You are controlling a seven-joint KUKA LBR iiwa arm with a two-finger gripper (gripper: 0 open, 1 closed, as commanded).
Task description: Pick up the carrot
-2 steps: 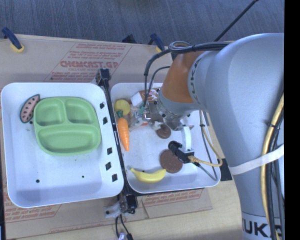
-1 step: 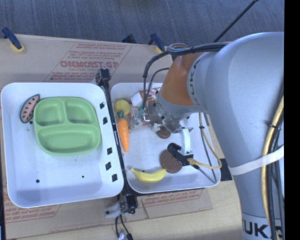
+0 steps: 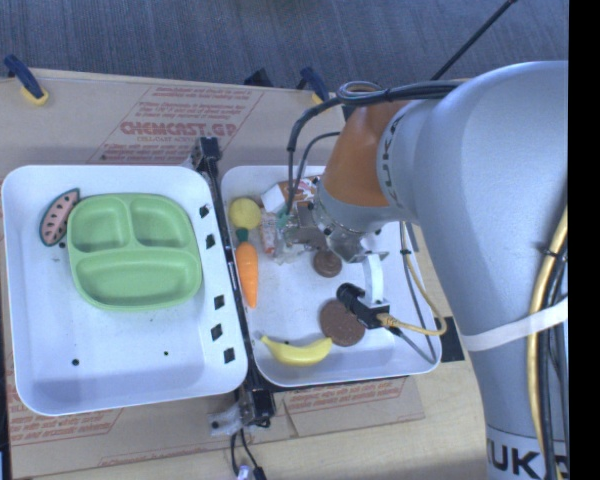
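The orange carrot (image 3: 247,273) lies lengthwise along the left wall of the right bin (image 3: 400,363), with its green top pointing toward the far side. My gripper (image 3: 281,230) hangs low over the bin's far left part, just right of the carrot's top end. Nothing shows held in it. The grey arm with its orange band covers the bin's far right corner.
A yellow lemon (image 3: 244,212) sits just beyond the carrot. A banana (image 3: 298,349) lies at the near edge, and two brown round pieces (image 3: 341,323) rest mid-bin. The left bin (image 3: 30,368) holds a green divided plate (image 3: 135,250) and a watermelon slice (image 3: 57,216).
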